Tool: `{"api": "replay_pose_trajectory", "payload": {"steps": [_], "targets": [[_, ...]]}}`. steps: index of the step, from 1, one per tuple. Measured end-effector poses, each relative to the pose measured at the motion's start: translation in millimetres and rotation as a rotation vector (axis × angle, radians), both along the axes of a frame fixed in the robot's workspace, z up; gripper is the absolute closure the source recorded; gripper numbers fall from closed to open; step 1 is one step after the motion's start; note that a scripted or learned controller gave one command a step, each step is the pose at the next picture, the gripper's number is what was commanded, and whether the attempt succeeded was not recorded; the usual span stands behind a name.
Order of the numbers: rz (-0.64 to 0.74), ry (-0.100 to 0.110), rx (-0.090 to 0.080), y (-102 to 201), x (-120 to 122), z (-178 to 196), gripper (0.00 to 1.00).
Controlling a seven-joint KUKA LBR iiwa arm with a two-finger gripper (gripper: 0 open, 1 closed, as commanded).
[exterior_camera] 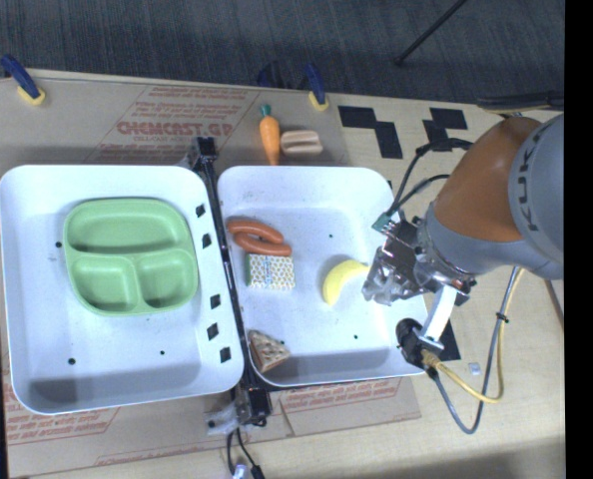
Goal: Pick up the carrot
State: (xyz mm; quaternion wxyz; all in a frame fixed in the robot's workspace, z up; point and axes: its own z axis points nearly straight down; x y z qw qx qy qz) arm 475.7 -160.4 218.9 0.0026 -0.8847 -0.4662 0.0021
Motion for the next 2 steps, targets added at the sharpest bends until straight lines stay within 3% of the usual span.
{"api": "replay_pose_trajectory", "payload": {"steps": [1,2], "targets": [[0.023,-0.004,-0.003,-37.7,8.2,112.8,1.0],[0.303,-0.001,0.001,40.9,0.0,-17.2,1.0]]}}
